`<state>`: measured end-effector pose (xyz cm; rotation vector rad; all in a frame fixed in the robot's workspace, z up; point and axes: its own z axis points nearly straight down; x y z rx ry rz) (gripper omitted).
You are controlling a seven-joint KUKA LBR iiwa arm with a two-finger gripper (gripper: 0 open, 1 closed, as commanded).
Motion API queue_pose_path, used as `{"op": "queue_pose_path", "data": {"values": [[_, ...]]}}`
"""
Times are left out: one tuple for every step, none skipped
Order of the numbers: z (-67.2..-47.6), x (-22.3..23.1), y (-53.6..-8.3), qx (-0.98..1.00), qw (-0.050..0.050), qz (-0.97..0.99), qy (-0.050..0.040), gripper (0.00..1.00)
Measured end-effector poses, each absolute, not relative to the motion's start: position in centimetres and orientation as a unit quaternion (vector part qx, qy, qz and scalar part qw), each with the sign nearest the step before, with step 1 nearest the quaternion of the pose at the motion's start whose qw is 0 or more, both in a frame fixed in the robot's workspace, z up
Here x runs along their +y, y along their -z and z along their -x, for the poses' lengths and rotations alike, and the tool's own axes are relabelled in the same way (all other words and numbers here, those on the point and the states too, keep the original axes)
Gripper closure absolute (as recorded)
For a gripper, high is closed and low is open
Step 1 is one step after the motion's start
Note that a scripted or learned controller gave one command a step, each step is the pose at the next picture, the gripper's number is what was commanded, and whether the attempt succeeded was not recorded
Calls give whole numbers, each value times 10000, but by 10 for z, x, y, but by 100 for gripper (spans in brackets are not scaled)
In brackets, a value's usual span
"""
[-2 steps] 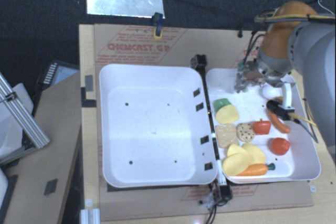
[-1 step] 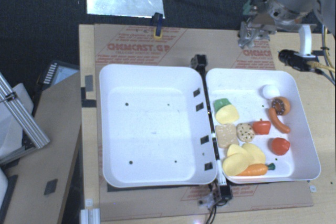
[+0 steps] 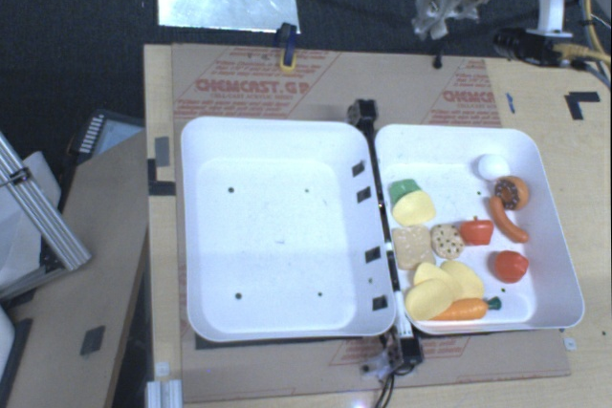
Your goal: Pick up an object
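A: Bench [image 3: 239, 76], item one: two white bins; the right bin [image 3: 559, 234] holds toy food.

B: Gripper [image 3: 442, 10]?

A: Beyond the bench's far edge (claw state: cannot tell). Suggest descending on the tomato [image 3: 510, 265], near the bin's right rim, standing apart.

B: Description?

A: Small, round, glossy red.
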<state>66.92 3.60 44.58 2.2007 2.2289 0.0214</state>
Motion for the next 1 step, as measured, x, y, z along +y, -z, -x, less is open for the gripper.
{"op": "queue_pose_path", "data": {"values": [[-669, -47, -446, 7061, 19, -7081, -10, 100]]}}
